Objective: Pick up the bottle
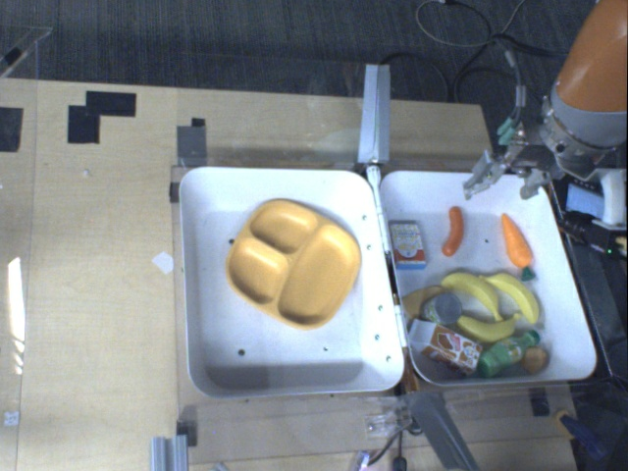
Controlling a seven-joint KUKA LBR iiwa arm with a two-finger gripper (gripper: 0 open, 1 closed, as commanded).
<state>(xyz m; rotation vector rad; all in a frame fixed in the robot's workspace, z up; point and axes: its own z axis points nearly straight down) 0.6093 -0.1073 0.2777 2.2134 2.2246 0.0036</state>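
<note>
While the arm waits at two o'clock, my end effector (505, 175) hangs spread and holding nothing over the right bin's (579, 307) far rim. The bottle (507, 352) lies on its side at five o'clock, likely dumped there, touching the bananas (491, 302) and a carton (453, 347), which crowd any approach. The yellow tray (293, 261) fills the left bin.

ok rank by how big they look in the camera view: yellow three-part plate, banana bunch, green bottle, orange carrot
1. Yellow three-compartment plastic plate
2. Yellow banana bunch
3. Green plastic bottle and orange carrot: similar in apparent size, so unranked.
</note>
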